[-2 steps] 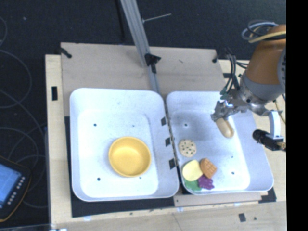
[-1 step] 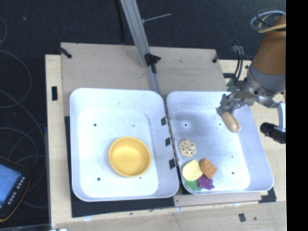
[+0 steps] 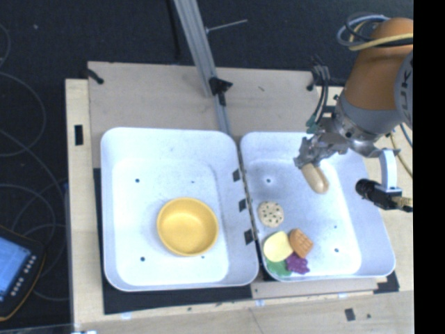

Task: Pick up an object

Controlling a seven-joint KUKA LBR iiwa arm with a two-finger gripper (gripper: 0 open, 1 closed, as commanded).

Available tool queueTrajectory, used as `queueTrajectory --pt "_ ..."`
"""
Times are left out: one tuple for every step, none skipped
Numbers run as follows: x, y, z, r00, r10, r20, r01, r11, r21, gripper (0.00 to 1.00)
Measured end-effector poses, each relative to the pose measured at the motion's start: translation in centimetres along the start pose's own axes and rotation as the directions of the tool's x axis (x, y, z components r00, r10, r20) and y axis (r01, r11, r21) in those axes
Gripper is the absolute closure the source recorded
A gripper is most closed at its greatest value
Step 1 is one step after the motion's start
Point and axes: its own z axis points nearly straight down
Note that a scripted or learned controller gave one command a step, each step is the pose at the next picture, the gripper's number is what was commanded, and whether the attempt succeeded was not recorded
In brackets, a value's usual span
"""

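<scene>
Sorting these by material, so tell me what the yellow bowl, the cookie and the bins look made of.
Yellow bowl: probably plastic, uniform colour with a soft sheen.
Cookie: likely a plastic toy, pale and dotted with dark specks; too small to be sure.
Left bin and right bin: white moulded plastic by the look, smooth with rounded corners and a matte finish.

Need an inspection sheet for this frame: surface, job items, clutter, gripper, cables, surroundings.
Surface: wooden bench bearing left white bin and right white bin, side by side.
Job's things: tan oblong toy at the gripper's tip in the right bin; speckled round cookie; yellow-green piece, orange ridged piece and purple grape cluster bunched at the near edge.
Clutter: yellow round bowl in the left bin.
Gripper: gripper low over the right bin.
Cables: black cables along the arm.
Surroundings: grey metal pole; handheld screen on the dark floor.
</scene>
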Motion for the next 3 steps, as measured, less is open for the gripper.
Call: queueTrajectory --pt "5.4 0.6 -0.6 1.0 -0.002 -0.001 0.002 1.0 -0.001 1.0" --pt "10.7 0.7 -1.1 1.0 -0.002 -0.001 0.002 1.0 -0.001 1.0" --pt "15.1 0.0 0.2 1.0 0.0 0.0 0.0 1.0 0.002 1.0"
